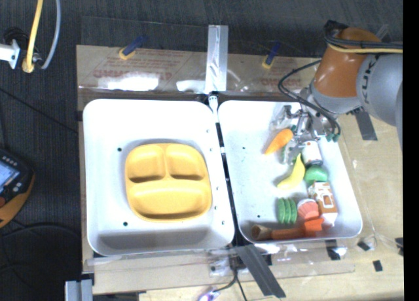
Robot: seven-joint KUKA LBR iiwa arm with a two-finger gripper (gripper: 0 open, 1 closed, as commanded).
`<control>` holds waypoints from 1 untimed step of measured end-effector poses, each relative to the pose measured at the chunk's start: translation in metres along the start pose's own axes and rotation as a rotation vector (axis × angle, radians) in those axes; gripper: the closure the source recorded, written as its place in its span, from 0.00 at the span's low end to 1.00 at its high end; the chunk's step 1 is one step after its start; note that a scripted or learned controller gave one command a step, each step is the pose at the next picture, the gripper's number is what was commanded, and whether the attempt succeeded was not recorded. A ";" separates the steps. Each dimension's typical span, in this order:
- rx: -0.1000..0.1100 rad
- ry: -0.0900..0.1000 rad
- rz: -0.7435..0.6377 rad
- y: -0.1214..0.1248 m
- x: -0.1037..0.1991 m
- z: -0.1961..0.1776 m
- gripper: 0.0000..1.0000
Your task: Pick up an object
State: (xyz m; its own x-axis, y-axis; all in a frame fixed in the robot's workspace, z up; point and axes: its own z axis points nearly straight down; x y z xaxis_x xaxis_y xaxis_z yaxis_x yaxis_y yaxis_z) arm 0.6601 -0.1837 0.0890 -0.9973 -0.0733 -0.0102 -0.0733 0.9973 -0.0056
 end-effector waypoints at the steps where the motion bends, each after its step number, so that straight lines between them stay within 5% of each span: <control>1: -0.003 -0.001 0.001 0.047 0.013 -0.001 0.00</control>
State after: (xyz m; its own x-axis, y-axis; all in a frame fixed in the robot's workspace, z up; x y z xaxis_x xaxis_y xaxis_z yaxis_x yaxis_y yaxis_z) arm 0.6435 -0.1379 0.0899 -0.9973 -0.0728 -0.0117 -0.0728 0.9973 -0.0030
